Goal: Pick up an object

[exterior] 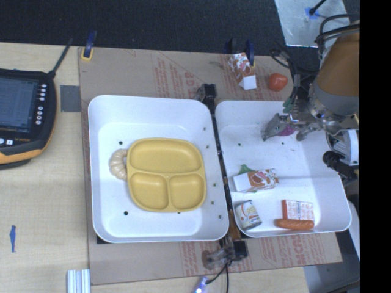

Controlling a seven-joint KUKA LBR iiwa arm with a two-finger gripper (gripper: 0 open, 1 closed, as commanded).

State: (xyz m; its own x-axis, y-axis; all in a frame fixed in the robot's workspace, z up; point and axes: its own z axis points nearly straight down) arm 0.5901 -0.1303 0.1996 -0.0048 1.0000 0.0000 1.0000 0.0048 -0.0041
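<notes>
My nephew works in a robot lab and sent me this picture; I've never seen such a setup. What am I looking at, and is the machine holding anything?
One camera, fixed above a bench, looks down at a slant. From the right reaches a robot arm, grey with an orange band, ending in a two-finger gripper that hangs over the far part of the right bin. I see nothing between its fingers.

Two shallow white bins sit side by side. The left bin holds a yellow divided plate with a pale rounded item tucked at its left edge. The right bin holds small toy groceries: a carton, a can, a red box and a sausage in front of it.

Behind the bins lie another small carton and a tomato. At far left rests a control tablet.
</notes>
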